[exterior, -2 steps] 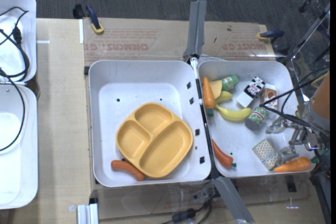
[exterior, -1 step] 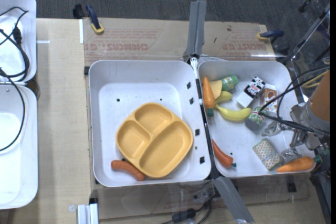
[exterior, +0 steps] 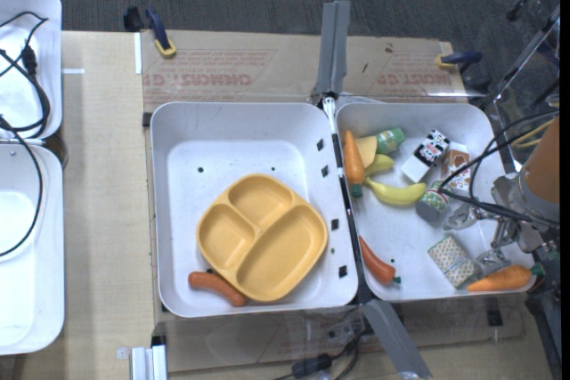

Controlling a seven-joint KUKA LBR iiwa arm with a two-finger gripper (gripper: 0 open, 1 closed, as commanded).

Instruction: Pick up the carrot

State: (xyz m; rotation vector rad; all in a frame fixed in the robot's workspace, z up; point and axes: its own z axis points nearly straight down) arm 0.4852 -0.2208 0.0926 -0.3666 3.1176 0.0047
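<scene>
Three orange, carrot-like pieces lie in the right bin (exterior: 419,114). One carrot (exterior: 354,157) lies lengthwise along the bin's left wall, next to a banana (exterior: 398,192). A darker orange-red one (exterior: 377,262) rests against the lower left wall. A third carrot (exterior: 500,280) lies flat in the lower right corner. My gripper (exterior: 500,243) hangs over that corner, just above the third carrot, with the arm and its orange band (exterior: 545,166) coming in from the right. Nothing is visibly held.
The right bin also holds a green packet (exterior: 389,140), a black-and-white box (exterior: 434,148), a grey can (exterior: 433,205) and a patterned packet (exterior: 451,259). In the left bin (exterior: 178,191) sit a yellow divided plate (exterior: 261,236) and a sausage (exterior: 216,286). Cables cross the bin's right side.
</scene>
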